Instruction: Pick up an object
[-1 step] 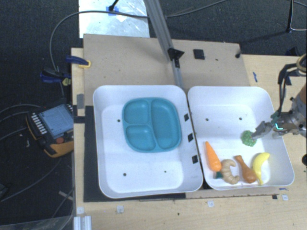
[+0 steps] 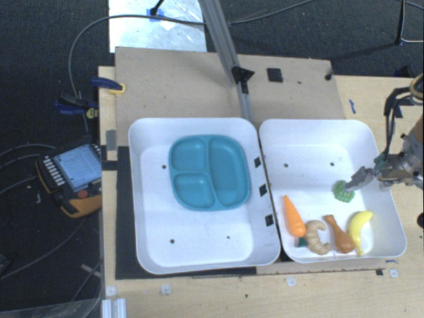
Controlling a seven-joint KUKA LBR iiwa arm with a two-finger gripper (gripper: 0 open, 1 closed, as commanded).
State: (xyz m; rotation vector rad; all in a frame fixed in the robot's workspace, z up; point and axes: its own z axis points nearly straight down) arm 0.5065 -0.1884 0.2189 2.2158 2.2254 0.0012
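Observation:
The right bin (image 2: 311,138) holds a small green broccoli piece (image 2: 342,192), an orange carrot (image 2: 294,216), a tan curled piece (image 2: 317,237), a brown drumstick (image 2: 338,234) and a yellow banana (image 2: 358,227). My gripper (image 2: 358,177) reaches in from the right edge at a slant. Its grey fingertips sit just above and right of the broccoli, close to touching it. I see nothing held between the fingers.
The left bin (image 2: 152,244) carries a blue sectioned plate (image 2: 210,171). A grey pole (image 2: 222,35) slants down to the bins' shared far corner. Clamps (image 2: 106,85) and a handheld device (image 2: 71,169) lie off the bench at left.

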